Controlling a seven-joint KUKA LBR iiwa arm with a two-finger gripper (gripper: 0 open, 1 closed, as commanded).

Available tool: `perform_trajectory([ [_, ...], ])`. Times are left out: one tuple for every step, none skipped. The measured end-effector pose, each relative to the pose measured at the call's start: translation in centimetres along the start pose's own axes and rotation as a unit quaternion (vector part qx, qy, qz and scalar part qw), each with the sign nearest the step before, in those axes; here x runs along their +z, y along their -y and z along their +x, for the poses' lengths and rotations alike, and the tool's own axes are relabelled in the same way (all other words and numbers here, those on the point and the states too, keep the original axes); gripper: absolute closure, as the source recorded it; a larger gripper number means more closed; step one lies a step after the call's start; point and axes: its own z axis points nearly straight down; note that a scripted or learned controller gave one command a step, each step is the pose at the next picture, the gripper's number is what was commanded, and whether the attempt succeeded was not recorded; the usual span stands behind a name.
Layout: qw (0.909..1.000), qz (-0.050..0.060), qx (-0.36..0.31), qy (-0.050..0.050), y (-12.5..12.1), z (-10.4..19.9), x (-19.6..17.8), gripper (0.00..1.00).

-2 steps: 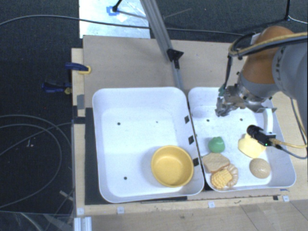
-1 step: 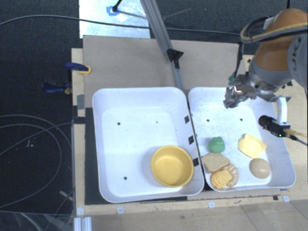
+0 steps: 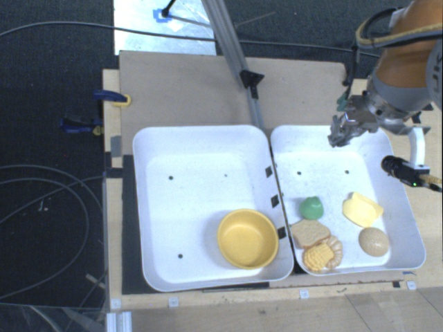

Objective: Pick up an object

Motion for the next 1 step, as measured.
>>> perform_trajectory([
  [1.0000, 0.002, -0.002, -0.001, -0.20, 5.83, 0.04, 1.00],
])
